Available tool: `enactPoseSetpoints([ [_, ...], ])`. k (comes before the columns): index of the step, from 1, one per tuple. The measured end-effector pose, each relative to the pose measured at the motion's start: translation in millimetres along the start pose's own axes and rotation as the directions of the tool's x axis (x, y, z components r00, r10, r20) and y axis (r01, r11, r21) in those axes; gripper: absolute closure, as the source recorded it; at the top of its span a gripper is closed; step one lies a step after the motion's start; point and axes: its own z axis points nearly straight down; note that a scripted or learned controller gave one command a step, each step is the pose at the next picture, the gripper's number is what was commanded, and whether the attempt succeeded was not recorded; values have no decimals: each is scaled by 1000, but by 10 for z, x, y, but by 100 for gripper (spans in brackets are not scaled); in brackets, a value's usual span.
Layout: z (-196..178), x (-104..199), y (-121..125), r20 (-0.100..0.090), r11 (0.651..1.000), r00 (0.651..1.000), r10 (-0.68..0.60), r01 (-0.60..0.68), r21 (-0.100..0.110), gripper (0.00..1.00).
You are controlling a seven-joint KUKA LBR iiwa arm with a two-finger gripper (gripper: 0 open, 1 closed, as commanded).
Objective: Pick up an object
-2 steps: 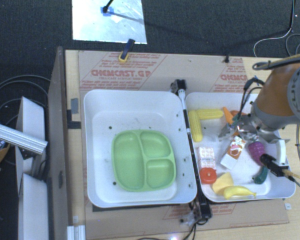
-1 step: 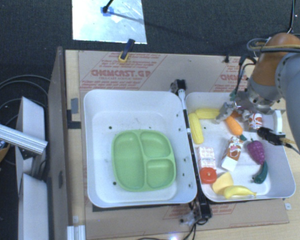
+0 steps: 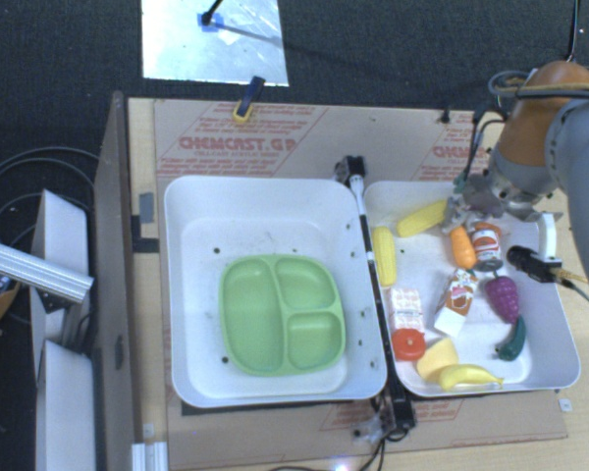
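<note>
A smooth green divided plate [image 3: 280, 314] with three compartments lies in the left white bin [image 3: 191, 263] on the cardboard-covered worktop [image 3: 275, 130]. In the right bin [image 3: 560, 356], glossy plastic toy foods lie scattered: a ridged yellow corn cob [image 3: 384, 255], a red tomato [image 3: 408, 342], a curved banana [image 3: 468, 376], knobbly purple grapes [image 3: 503, 297]. The gripper [image 3: 463, 216] hangs at the bin's upper edge, just above a tapered orange carrot [image 3: 462, 247]; whether it is apart or together cannot be told.

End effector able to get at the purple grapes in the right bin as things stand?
Probably yes. The grapes lie uncovered near the bin's right side, with the end effector just above the carrot. The green pepper and small bottle sit close, so a top-down approach looks tight.
</note>
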Motion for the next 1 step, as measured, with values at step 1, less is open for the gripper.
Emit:
enactPoseSetpoints([
  [1,-521,684,15,3,1000,1000,-3,3,-31,100],
])
